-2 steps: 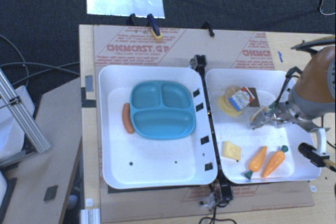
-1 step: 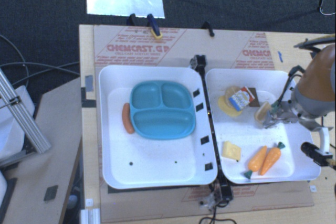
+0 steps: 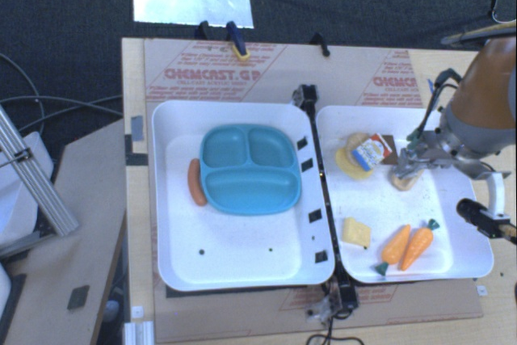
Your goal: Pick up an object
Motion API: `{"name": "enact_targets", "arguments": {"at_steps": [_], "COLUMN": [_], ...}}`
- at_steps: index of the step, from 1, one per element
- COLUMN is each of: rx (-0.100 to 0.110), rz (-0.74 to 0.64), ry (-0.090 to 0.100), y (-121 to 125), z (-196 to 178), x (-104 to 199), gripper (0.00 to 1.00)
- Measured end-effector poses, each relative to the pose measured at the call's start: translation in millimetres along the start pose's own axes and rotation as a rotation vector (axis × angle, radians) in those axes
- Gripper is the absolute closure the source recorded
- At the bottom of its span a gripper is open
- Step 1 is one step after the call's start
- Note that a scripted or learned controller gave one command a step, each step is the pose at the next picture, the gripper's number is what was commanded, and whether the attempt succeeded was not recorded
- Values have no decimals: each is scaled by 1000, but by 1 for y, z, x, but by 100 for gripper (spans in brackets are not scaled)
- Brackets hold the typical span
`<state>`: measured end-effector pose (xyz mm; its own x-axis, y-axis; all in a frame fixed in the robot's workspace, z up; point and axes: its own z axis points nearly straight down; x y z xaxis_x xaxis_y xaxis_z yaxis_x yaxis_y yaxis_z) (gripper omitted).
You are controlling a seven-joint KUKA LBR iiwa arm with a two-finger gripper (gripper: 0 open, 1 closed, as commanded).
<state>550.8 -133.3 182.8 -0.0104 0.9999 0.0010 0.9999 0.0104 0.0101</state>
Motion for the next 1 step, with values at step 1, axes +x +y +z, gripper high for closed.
{"name": "enact_targets", "arguments": {"at_steps": [1], "rx": [5], "rz": [11], "ry": [-4], "y": [-31], "z": [-41], "x": [-28], "gripper": [100]}}
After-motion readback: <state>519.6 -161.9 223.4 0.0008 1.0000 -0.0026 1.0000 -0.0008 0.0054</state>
